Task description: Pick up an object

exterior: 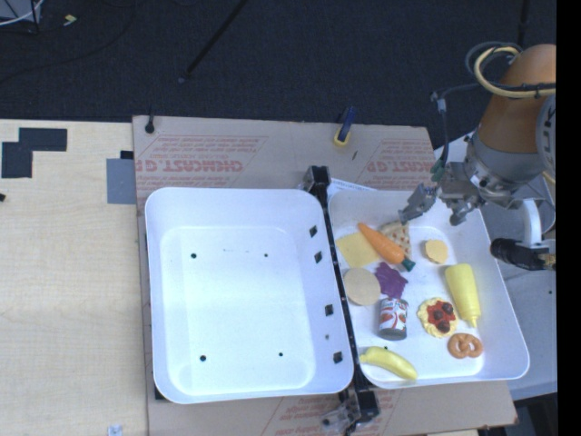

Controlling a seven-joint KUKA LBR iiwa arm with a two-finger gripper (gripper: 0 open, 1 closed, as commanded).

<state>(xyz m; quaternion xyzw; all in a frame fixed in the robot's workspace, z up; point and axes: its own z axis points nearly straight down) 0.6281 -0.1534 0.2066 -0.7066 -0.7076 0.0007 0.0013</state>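
White plastic made up both shallow bins, set side by side on a sheet of printed cardboard [272, 148] that covered the pale wooden bench [64, 271]. In the left bin [172, 216] only a few small dark spots marked the floor. The right bin [508, 334] held the toy food: an orange carrot [379, 242] lay slantwise across a yellow cheese slice [356, 251], with a speckled cracker-like piece [398, 236] just beside its upper end. Below these sat a pale round disc [361, 286] touching a purple piece [392, 280], and under them a small red and white can [392, 318] stood upright. A banana [388, 362] lay near the front rim. Toward the right were a small round yellow piece [437, 251], a yellow mustard bottle [463, 292], a small pizza with red and dark toppings [438, 315], and a pretzel [465, 345].

Over the bin's far right corner hung the gripper [436, 203], its two fingers spread apart with nothing between them; one fingertip was near the cracker-like piece, whether touching it could not be told. A blue and yellow clamp [344, 127] sat at the cardboard's far edge. Dark carpet [272, 44] with loose cables lay beyond the bench.
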